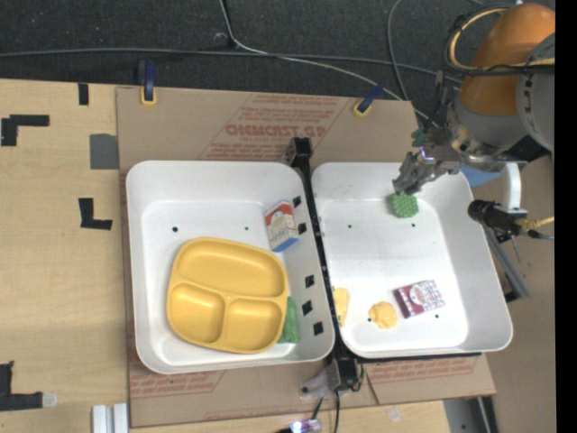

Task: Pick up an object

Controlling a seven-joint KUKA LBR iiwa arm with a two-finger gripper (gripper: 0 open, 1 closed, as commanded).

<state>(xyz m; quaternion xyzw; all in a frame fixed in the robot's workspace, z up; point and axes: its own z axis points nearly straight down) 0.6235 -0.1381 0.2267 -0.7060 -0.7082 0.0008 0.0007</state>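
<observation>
Two shallow white bins are being borne side by side on the bench, the left bin (144, 242) and the right bin (469, 269) touching along a dark divider. In the left bin, a yellow compartment plate (225, 293) is being seen lying flat toward the near side, with a green item (290, 323) wedged just beside its right edge against the wall, and a small red, white and blue carton (282, 225) is being seen tilted near the divider. In the right bin, a yellow piece (341, 303) is lying against the left wall, a small yellow lump (383, 315) is lying near the front, and a purple packet (418, 298) is lying just beside it. A green knobbly object (405, 206) is being seen near the far wall of the right bin. The gripper (413, 177) is being held just above and touching that green object; its fingertips are being seen pointed down at it, but whether they are closed on it cannot be told.
</observation>
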